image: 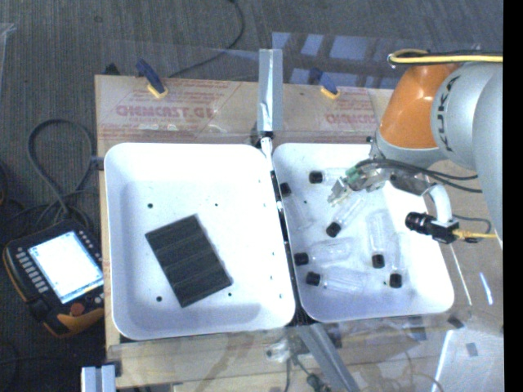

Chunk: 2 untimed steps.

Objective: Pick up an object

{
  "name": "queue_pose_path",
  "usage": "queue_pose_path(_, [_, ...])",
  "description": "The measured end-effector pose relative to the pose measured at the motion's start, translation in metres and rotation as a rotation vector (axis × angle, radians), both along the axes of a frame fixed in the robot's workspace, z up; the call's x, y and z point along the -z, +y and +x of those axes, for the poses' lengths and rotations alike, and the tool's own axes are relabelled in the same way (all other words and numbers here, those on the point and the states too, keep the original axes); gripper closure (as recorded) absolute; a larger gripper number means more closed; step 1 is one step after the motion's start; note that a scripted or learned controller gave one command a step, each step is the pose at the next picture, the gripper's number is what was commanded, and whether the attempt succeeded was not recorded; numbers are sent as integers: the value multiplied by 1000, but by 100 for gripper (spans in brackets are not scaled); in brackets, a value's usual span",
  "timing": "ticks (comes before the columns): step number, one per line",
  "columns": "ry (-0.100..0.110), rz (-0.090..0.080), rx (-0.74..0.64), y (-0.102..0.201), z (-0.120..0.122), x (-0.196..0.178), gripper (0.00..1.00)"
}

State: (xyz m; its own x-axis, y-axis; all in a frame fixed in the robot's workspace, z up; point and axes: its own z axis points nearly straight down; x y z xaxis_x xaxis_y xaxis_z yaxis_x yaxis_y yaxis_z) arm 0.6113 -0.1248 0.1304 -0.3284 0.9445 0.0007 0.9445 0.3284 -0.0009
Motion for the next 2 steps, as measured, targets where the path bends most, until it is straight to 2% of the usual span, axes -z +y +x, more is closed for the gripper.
queue_pose_path(2, [0, 0, 0, 0, 0, 0, 0])
